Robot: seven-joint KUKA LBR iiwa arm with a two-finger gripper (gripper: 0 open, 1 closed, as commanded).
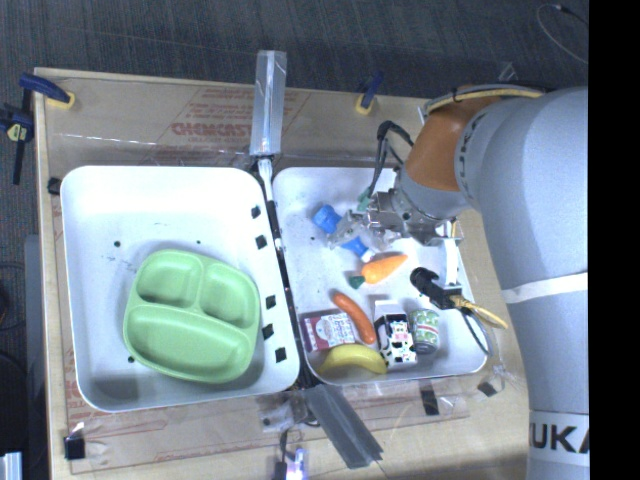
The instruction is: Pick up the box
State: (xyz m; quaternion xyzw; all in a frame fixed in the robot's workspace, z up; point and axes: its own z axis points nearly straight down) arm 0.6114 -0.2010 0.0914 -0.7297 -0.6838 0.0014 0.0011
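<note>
While the carrot (385, 266) lies near the middle of the right bin (300, 193), the pincer (358, 230) hangs just above and to the view's left of it, low over the white floor. From this angle it cannot be told whether the pincer is spread or pressed together. The arm (440, 153) that carries it, grey with an orange band, comes in from above and to the right of the carrot.

The box (325, 330), dark red and lying flat, sits below and to the left of the carrot, near the bin's front rim and close to the wall shared with the left bin (150, 208). It is well apart from the pincer and lies on the carrot's other side from it.

Between the carrot and the box rests a slim orange-red piece (352, 315), slanted, its lower end at the box's right edge. A banana (352, 360) lies further below the carrot, against the box's lower edge. Straight below the carrot stands a black-and-white carton (396, 338), with a green-labelled can (426, 330) just to its right. A small blue thing (325, 218) lies above and to the left of the carrot, just beside the pincer. Far to the carrot's left, a green divided plate (195, 313) rests in the left bin, and both bins sit on the pale surface (150, 118).
</note>
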